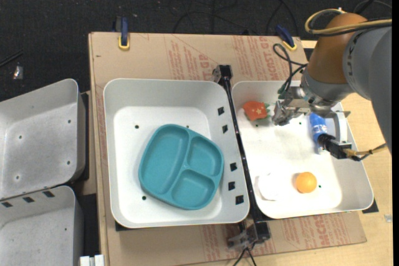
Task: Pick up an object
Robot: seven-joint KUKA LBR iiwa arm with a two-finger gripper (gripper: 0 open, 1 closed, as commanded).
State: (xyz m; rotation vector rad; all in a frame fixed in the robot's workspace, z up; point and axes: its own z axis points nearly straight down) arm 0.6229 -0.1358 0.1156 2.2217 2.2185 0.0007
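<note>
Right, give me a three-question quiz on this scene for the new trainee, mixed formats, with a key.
1. True or false: the teal tray lies in the same bin as the orange ball.
2. Multiple choice: the hand is nearest to which thing? A) the tray B) the red strawberry C) the ball
3. Fill in: the tray has ___ compartments.

Key
1. False: the tray is in the left bin, the ball in the right bin.
2. B: the hand hovers just right of the strawberry.
3. Three.
</note>
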